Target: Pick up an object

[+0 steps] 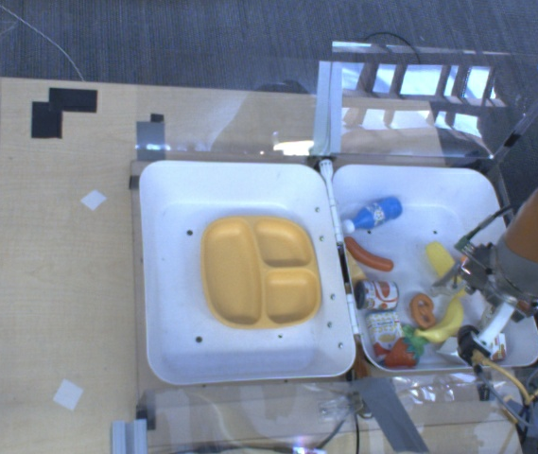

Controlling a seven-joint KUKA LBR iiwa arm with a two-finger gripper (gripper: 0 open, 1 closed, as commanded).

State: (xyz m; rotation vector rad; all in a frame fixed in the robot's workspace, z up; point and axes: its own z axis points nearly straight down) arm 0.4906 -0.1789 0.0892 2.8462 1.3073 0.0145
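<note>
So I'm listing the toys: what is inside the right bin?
The right bin holds a blue bottle, sausage, can, banana and strawberry; the arm covers its right edge.

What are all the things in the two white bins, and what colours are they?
Bins: 2, white, side by side on the bench.
Tray: 1, yellow, three sections, left bin.
Bottle: 1, blue and white, right bin, top.
Sausage: 1, red-orange, below the bottle.
Can: 1, white and red, right bin's left side.
Banana: 1, yellow, lower right bin.
Yellow block: 1, right bin.
Strawberry: 1, red, bottom.
Arm: 1, grey with orange band, right.
Claw: 1, over the right bin.
</note>
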